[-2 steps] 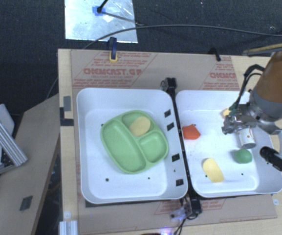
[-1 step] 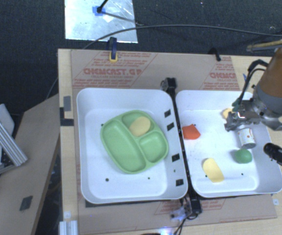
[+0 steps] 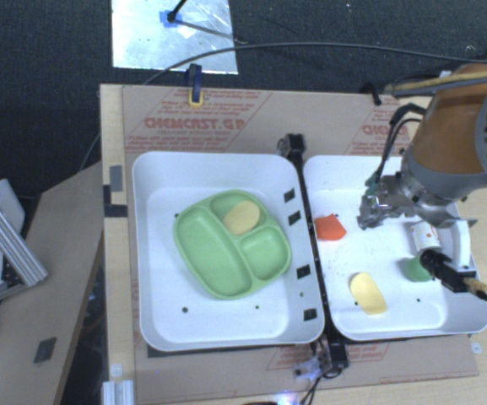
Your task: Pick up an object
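- Nearest, a yellow oval toy (image 3: 368, 294) lies loose in the right white bin (image 3: 395, 323), easy to grab.
- Arm's gripper (image 3: 376, 211) hangs over this bin, near an orange piece (image 3: 330, 228); I can't tell its state.

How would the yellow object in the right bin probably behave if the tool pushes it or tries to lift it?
The yellow object looks rounded and smooth, so it may roll or slide on the right bin floor when pushed. Its glossy surface suggests it could slip from a pinch. It seems small and probably light, like a plastic toy, though that is a guess.
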Motion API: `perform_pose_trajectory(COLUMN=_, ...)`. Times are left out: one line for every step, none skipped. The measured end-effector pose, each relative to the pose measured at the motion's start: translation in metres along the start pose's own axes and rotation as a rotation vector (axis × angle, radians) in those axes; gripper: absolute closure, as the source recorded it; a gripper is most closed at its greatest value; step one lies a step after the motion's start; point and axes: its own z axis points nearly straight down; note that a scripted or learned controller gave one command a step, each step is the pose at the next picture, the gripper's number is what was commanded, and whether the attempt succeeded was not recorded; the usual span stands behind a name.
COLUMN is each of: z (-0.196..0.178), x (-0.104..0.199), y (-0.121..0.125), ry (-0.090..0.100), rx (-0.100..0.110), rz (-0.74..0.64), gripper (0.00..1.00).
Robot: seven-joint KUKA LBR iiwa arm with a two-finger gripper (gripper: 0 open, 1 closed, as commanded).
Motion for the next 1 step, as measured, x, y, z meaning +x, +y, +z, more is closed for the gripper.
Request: perform_pose_trajectory(z=0.0069, x=0.0577, y=-0.0036, ry=0.0, rx=0.0, rz=-0.001, gripper=1.0)
